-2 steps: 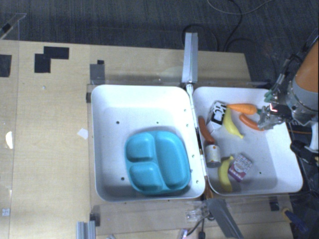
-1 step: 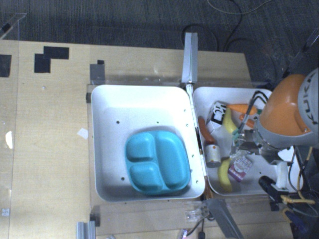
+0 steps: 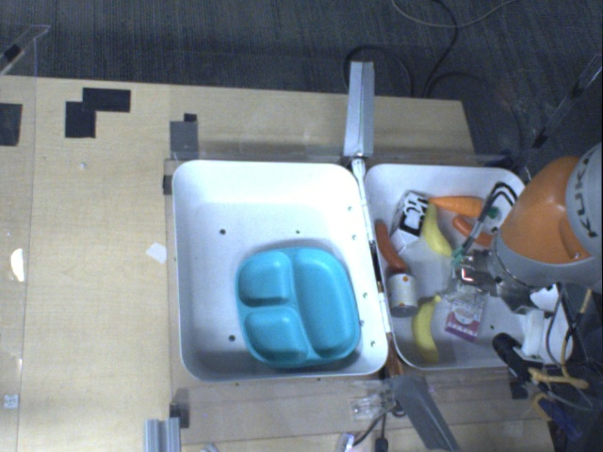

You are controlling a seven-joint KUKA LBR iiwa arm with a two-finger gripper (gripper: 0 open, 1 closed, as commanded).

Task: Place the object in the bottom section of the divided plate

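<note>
A blue divided plate (image 3: 297,304) lies in the left white bin (image 3: 203,252), toward its front, and nothing rests in its three sections. My gripper (image 3: 465,295) hangs low in the right bin (image 3: 499,351), straight over a small purple and white packet (image 3: 462,325). Whether it touches the packet is hidden by the gripper body. The grey arm with its orange band (image 3: 556,217) comes in from the right and covers the bin's right side.
The right bin also holds a black-and-white item (image 3: 411,217), a yellow banana-like piece (image 3: 435,237), an orange carrot (image 3: 460,205), a reddish sausage (image 3: 388,249), a silver can (image 3: 403,292) and another yellow piece (image 3: 426,328). A metal divider post (image 3: 360,111) stands between the bins.
</note>
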